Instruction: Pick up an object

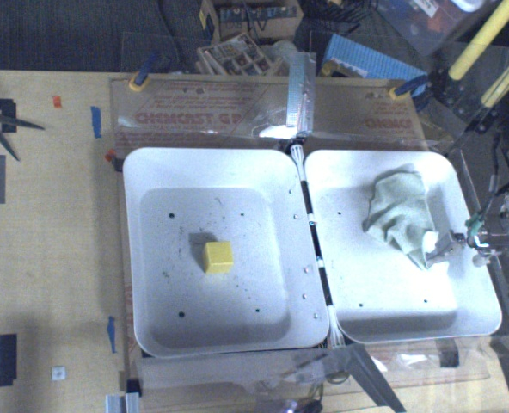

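The table [48, 256] is pale, wood-toned board, with small blue and orange marks and dark tool shapes toward its left side. Beyond its far edge lie cluttered boxes, cables and a blue ribbed panel on dark flooring. Two shallow white bins with rounded corners sit side by side, touching along a central seam. The left bin [151, 179] has a smooth, speckled floor; a small yellow cube [218, 257], matte and foam-like, rests near its middle, well apart from the walls. In the right bin [349, 299] a crumpled pale grey-green cloth [401, 209] lies toward the right wall. The gripper [439, 248] sits at the cloth's lower right edge; whether it pinches anything cannot be told.
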`<state>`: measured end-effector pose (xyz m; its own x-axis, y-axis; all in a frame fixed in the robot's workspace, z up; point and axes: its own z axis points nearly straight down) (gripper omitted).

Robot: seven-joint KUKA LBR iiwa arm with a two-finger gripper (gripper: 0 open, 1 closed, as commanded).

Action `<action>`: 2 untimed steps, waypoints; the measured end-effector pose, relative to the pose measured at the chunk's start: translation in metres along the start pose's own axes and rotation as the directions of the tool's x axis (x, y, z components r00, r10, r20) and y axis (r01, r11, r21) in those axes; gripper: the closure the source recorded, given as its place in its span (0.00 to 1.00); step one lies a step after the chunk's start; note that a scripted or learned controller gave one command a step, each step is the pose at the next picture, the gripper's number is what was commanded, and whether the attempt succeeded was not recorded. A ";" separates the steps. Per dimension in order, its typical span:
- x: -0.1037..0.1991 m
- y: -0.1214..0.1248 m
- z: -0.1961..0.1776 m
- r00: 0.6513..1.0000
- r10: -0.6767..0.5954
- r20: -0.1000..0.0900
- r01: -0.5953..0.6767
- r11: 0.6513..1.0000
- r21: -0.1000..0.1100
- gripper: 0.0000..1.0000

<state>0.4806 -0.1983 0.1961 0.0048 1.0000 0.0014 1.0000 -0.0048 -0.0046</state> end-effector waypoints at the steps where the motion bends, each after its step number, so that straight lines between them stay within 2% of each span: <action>1: 0.000 0.000 0.000 1.000 0.000 0.000 0.000 1.000 0.000 0.00; 2: 0.000 0.000 0.000 1.000 0.000 0.000 0.000 1.000 0.000 0.00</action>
<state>0.4806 -0.1983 0.1961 0.0048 1.0000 0.0014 1.0000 -0.0048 -0.0046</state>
